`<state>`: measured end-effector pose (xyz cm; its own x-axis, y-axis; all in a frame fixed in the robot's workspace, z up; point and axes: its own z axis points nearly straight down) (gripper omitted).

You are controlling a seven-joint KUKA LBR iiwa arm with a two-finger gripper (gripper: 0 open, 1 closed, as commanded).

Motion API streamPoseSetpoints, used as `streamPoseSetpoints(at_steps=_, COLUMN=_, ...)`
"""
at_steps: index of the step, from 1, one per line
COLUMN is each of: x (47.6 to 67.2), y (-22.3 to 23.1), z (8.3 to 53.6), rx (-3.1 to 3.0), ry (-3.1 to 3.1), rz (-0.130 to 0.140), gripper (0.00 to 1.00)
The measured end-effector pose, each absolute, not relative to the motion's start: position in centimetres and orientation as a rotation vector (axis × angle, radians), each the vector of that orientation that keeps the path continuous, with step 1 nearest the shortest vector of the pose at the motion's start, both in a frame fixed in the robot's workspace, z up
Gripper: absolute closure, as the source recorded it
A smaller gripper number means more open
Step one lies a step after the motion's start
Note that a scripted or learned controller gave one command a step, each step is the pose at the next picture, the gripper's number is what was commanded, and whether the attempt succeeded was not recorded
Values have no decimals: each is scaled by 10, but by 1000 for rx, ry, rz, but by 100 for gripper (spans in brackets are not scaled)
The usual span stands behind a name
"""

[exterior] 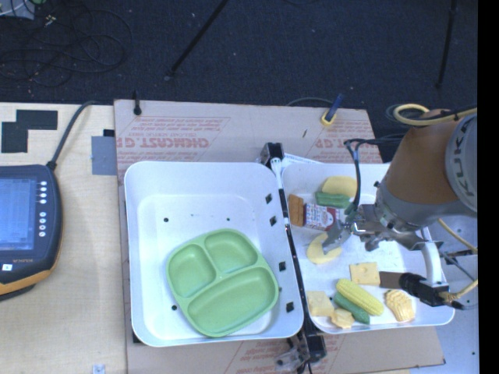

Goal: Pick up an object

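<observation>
Two white bins sit before you: the left bin (148, 209) holds a green divided tray (222, 281), the right bin (444, 314) a scatter of toy food. Your gripper (337, 236) hangs low over a pale yellow slice (321, 250), beside a small carton (317, 216); you cannot tell how its fingers stand. Corn (360, 296) lies nearer the front.

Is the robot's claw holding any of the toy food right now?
It cannot be told. The gripper sits low over a pale yellow piece in the right bin, but the view does not show anything clearly between its fingers.
</observation>
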<state>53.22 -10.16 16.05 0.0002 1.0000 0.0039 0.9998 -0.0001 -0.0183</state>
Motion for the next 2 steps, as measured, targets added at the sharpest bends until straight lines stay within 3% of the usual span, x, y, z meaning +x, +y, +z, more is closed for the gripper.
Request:
streamPoseSetpoints(at_steps=1, x=483, y=-133, z=97, rx=-2220, ry=-2221, rz=-2, gripper=0)
streamPoseSetpoints(at_steps=2, x=571, y=-122, z=87, rx=-2216, ry=-2224, rz=0, gripper=0)
